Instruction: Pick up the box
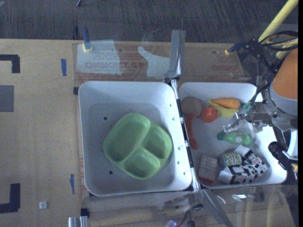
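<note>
A: Looking down at a slant on the bench [38,126], what occupies the two white bins?

B: The left bin [90,98] holds a green divided plate [138,145] with three compartments, lying flat near the bin's middle. The right bin [199,90] holds the clutter: a carrot [225,102] resting on a yellow item [227,111] near the far wall, a red tomato-like piece [208,114] beside them, a red-handled spoon [191,126] along the left wall, and a green bottle [235,137] lying on its side near the middle.

A: And the box?

B: A black-and-white patterned carton [242,174] lies on its side in the near right corner of the right bin, with a second patterned carton [254,159] touching it just behind. A small green-labelled can [230,158] sits against them, and a flat reddish packet [207,169] lies to their left.

A: Where is the arm?

B: The arm, its orange band [289,77] at the right edge, reaches over the right bin. The gripper [239,122] hangs above the green bottle, well apart from the cartons.

A: State of the jaws?

B: It cannot be told; the metal parts there blur together against the white floor of the bin. Nothing is seen held.
</note>
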Available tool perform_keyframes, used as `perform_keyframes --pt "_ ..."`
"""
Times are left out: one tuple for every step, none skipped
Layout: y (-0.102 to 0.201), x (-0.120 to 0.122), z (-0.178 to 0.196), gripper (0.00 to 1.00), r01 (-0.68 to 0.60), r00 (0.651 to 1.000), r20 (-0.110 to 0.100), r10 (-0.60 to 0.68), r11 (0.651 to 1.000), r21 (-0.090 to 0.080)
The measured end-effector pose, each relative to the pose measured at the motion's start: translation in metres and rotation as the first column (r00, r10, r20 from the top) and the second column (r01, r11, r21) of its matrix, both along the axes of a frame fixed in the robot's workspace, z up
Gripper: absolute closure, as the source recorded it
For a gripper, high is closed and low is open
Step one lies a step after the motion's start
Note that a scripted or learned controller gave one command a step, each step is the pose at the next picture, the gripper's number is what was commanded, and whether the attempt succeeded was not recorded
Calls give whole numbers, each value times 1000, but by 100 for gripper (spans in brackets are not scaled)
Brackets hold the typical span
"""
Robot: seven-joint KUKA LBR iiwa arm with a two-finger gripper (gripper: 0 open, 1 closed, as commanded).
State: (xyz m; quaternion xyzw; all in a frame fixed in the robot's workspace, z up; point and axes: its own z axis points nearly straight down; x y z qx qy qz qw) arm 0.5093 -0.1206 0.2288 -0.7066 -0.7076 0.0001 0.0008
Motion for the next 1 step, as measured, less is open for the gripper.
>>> perform_keyframes --pt "28 6 -117 0 -129 992 1 129 992 0"
